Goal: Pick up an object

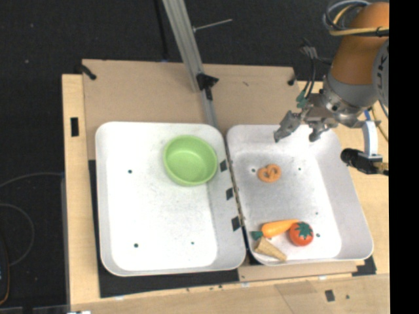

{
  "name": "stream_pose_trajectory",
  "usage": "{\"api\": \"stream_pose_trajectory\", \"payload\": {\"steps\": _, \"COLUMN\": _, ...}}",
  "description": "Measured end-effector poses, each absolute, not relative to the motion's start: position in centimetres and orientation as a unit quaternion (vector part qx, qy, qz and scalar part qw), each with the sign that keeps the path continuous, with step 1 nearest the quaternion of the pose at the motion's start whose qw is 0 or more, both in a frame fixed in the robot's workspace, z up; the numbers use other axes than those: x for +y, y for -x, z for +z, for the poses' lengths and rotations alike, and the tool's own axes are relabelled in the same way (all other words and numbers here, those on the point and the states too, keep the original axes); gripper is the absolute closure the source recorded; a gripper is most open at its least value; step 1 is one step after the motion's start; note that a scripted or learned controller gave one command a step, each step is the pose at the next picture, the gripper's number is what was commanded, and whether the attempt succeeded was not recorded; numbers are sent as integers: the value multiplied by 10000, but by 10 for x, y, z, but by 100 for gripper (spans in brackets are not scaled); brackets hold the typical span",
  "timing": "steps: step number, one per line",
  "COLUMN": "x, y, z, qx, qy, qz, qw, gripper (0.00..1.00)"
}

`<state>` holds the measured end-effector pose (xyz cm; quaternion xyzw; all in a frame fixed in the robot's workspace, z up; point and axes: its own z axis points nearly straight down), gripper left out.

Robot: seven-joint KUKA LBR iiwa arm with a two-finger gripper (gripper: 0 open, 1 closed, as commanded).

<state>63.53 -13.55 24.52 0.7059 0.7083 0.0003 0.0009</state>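
Observation:
My gripper point(301, 131) hangs over the far edge of the right bin point(340, 195), its two fingers spread apart with nothing between them. A small orange pretzel point(268, 173) lies in that bin, a little nearer the camera and to the left of the gripper. At the bin's near edge sit an orange carrot point(278, 227), a red tomato point(301, 234) and a tan cone-shaped piece point(270, 249), close together. A green bowl point(190, 160) stands upright in the left bin point(131, 227), near its far right corner.
A slanted metal pole point(186, 44) rises from behind the bins and ends at a clamp near where the two bins meet. The bins rest on a brown board point(131, 97). A black fitting point(360, 159) sits at the right bin's right rim.

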Motion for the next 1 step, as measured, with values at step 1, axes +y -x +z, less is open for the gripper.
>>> {"api": "stream_pose_trajectory", "payload": {"steps": 1, "x": -136, "y": -635, "z": 245, "qx": 7084, "qy": -7059, "qz": 2, "qw": 10, "gripper": 0}}
